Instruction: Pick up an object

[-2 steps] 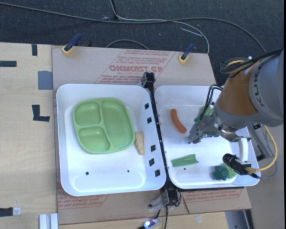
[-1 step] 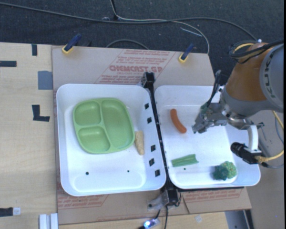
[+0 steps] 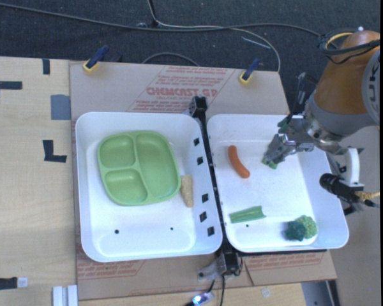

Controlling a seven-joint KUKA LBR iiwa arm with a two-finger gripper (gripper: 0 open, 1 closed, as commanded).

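In the right bin point(image 3: 319, 234) lie an orange carrot-like stick point(image 3: 239, 161) at the upper left, a flat green bean pod point(image 3: 246, 214) at the lower middle and a broccoli floret point(image 3: 300, 228) in the lower right corner. My gripper point(image 3: 276, 154) hangs over the upper middle of that bin, tilted down to the left, to the right of the orange stick. A small green bit point(image 3: 269, 163) shows at its lower tip; whether it is gripped is unclear.
The left bin point(image 3: 89, 234) holds a green divided plate point(image 3: 138, 167) and a pale yellow corn piece point(image 3: 187, 190) beside the plate's right edge. A black divider point(image 3: 207, 177) separates the bins. The arm's grey and orange body point(image 3: 345, 88) looms over the right bin's far right corner.
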